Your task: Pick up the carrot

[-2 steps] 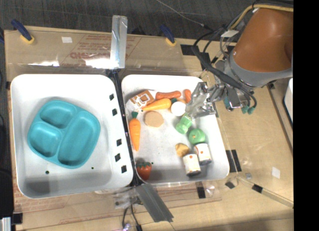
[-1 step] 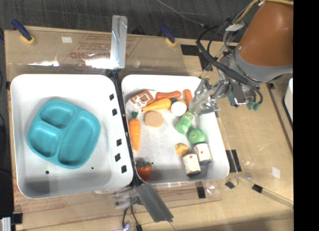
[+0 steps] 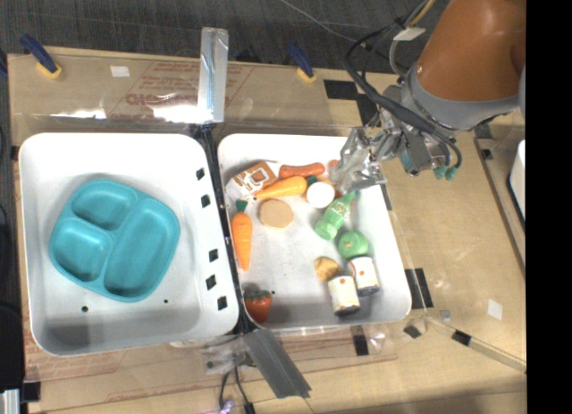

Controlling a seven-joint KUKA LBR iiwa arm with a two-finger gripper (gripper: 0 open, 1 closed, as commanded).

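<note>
- Target: the small orange toy carrot with a green top (image 3: 241,237) lies flat in the right-hand shallow white bin (image 3: 295,314), along that bin's left wall, green end pointing up the view, tip toward the near edge.
- Handling, as a judgement: looks like moulded plastic play food — light, stiff, smooth and likely a little slippery. The taper favours a pinch across the thick upper half, just below the green top, fingers closing across the short axis.
- Gripper (image 3: 362,157): metal fingers sit over the bin's far right corner, well apart from the carrot. Cannot tell whether they are spread or closed; nothing is visibly between them.
- Wall clearance: the carrot lies just beside the left wall, so the wall-side finger has little room — a grip turned to close along the wall looks safer.
- Possible confusion: a second long orange piece (image 3: 282,188) lies near the top centre, touching a brown-and-white packet (image 3: 253,177) and just below a red-orange sausage-like piece (image 3: 302,171).
- Other contents: a tan round disc (image 3: 276,214), a white ball (image 3: 320,194), a green bottle (image 3: 334,215), a green round piece (image 3: 353,244), two small cans (image 3: 352,286), and a red strawberry-like toy (image 3: 257,303) near the carrot's tip.
- Left white bin (image 3: 36,224) holds a teal divided plate (image 3: 113,239); not in the way.
</note>
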